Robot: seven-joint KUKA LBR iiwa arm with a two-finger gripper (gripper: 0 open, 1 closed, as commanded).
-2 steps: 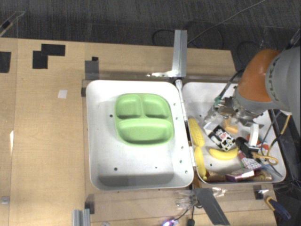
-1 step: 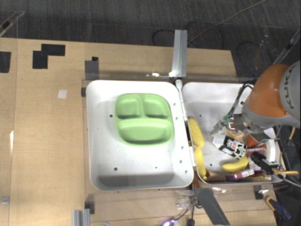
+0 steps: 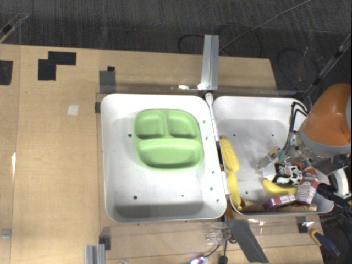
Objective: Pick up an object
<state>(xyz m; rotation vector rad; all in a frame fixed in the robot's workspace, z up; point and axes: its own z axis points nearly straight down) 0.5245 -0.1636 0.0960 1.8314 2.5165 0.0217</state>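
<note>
Two shallow white bins sit side by side on a wooden bench [image 3: 49, 147]. The left bin [image 3: 118, 202] holds a green three-compartment plastic tray [image 3: 166, 138]. The grey arm with its orange band [image 3: 330, 120] reaches into the right bin [image 3: 247, 120], its gripper [image 3: 283, 157] low among clutter; the jaws' state cannot be told. Nearby lie a yellow corn cob [image 3: 229, 153], a yellow banana [image 3: 275, 187] and a purple wrapped packet [image 3: 280, 202].

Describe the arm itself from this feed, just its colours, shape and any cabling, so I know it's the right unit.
A rounded orange band sits above a grey wrist. Thin black cables loop along its left side. The gripper is small, metallic and too blurred for detail.
</note>
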